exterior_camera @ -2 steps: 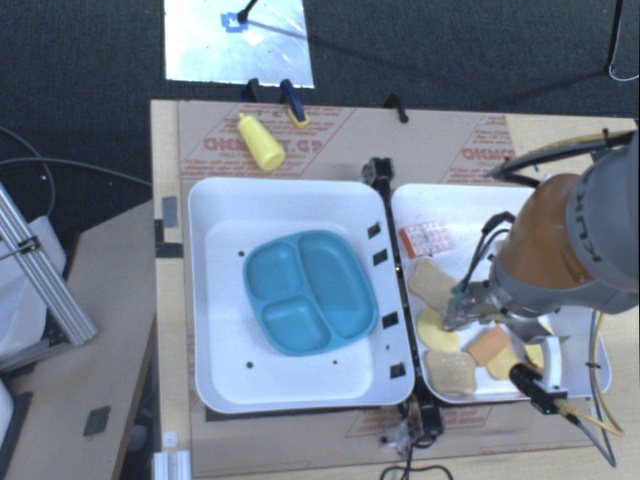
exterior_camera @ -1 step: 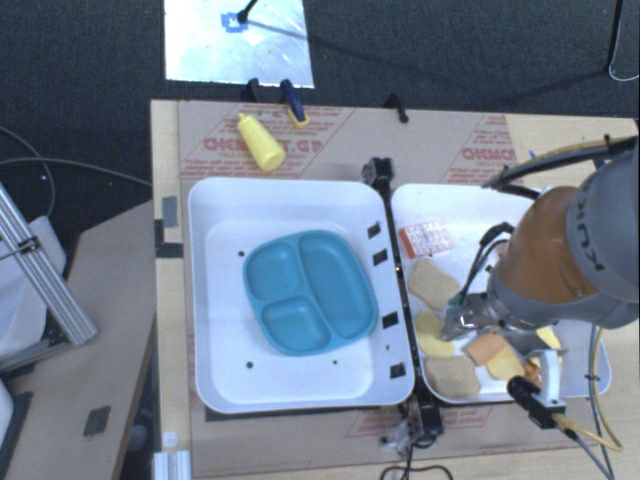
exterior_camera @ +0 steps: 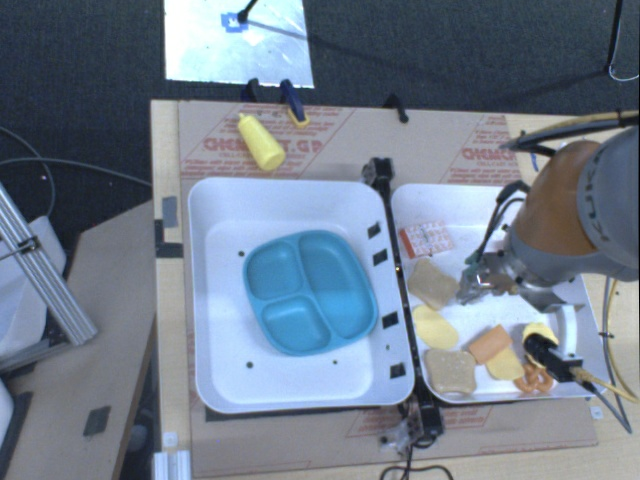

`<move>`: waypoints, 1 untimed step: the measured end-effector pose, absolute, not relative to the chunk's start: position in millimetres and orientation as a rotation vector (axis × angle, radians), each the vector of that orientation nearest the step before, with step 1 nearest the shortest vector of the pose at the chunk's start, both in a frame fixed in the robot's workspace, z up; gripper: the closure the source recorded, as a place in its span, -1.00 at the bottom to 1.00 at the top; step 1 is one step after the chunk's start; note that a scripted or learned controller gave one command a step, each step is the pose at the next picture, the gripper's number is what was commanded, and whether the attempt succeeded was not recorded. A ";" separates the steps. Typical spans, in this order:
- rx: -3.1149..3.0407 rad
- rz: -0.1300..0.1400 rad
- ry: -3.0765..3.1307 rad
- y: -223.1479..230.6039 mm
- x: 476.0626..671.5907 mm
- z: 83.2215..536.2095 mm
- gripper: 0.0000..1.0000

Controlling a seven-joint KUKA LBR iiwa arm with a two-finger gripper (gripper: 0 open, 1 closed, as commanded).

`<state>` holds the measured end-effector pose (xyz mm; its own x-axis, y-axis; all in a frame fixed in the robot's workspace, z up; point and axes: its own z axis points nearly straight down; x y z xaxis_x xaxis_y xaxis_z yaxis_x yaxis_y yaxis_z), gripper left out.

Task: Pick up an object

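Note:
The right bin (exterior_camera: 455, 206) holds several toy foods: a red-and-white packet (exterior_camera: 426, 238), a tan bread slice (exterior_camera: 433, 283), a pale yellow piece (exterior_camera: 436, 327), a tan toast (exterior_camera: 450, 371), an orange block (exterior_camera: 489, 345), a yellow wedge (exterior_camera: 506, 367) and a small pretzel (exterior_camera: 535, 379). My gripper (exterior_camera: 472, 286) hangs low over this bin, just right of the tan bread slice. Nothing shows between its fingers.
The left bin (exterior_camera: 215, 268) holds a blue divided plate (exterior_camera: 308, 290). A yellow bottle (exterior_camera: 261, 142) lies on the cardboard behind the bins. The arm's grey and orange body (exterior_camera: 570, 218) covers the right bin's far right side.

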<state>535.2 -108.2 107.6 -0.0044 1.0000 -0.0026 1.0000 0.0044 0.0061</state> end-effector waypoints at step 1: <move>2.219 0.003 2.219 -85.4 486.1 84.5 1.00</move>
<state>486.1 -85.4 84.5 0.0000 1.0000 -0.0010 1.0000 0.0000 0.0040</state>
